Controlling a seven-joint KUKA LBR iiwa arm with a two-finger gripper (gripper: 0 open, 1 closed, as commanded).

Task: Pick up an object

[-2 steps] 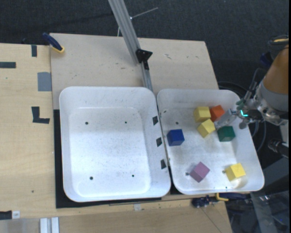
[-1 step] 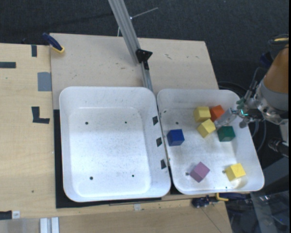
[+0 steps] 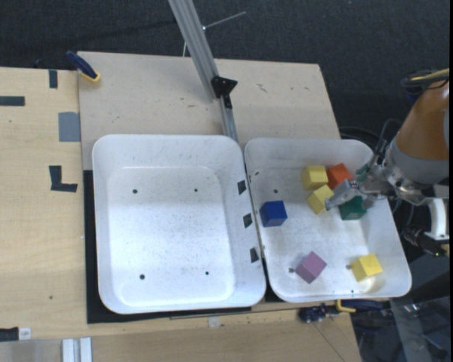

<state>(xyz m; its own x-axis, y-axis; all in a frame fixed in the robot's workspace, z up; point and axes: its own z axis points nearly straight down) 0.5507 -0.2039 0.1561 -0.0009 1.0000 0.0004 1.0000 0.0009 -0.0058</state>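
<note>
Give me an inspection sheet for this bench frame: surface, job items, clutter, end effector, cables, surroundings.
Surface: two shallow white plastic bins side by side, left bin, right bin, on a wooden bench.
Job's things: in the right bin, two yellow cubes near the top, an orange cube, a green cube, a blue cube, a purple cube, a yellow cube bottom right.
Clutter: blue-and-yellow clamp.
End effector: low, beside the green cube; grip unclear.
Cables: dark leads.
Surroundings: slanted metal pole.
</note>
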